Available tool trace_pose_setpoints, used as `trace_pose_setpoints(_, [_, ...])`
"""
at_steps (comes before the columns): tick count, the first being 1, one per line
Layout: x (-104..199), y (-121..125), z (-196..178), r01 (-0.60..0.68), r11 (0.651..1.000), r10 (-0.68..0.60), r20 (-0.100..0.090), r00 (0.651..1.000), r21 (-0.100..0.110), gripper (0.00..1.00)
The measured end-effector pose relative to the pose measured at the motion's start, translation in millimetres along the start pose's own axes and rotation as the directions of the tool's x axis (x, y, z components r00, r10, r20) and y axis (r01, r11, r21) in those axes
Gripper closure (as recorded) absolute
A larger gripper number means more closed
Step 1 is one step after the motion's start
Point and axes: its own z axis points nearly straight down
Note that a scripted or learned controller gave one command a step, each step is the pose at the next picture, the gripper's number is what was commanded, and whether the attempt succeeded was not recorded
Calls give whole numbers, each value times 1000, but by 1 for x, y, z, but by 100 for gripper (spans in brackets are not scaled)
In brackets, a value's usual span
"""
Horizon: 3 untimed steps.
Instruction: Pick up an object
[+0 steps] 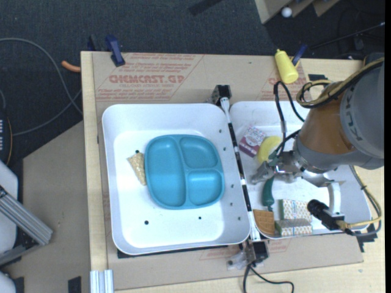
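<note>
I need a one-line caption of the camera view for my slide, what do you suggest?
KUKA arm's gripper reaches into the right bin among small objects; a blue divided plate lies in the left bin.

Two white bins point(122, 163) are sitting on a tan bench point(91, 163) printed with red lettering. A blue divided plate point(183, 170) is lying beside a beige speckled sponge point(138, 166). The grey arm point(360, 121) is showing an orange band point(321, 130) above a yellow object point(267, 146), a green-handled tool point(268, 191), and a purple-and-white packet point(250, 140).
</note>
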Motion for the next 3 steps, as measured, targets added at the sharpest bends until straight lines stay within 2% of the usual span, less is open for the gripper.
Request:
trace_pose_setpoints(1, [-24,-35,-1,-2,1000,2,0,1000,-1,0])
trace_pose_setpoints(2, [-23,-35,-10,-1,1000,1,0,1000,-2,100])
trace_pose_setpoints(3, [48,2,-101,2,1000,-2,0,1000,-4,100])
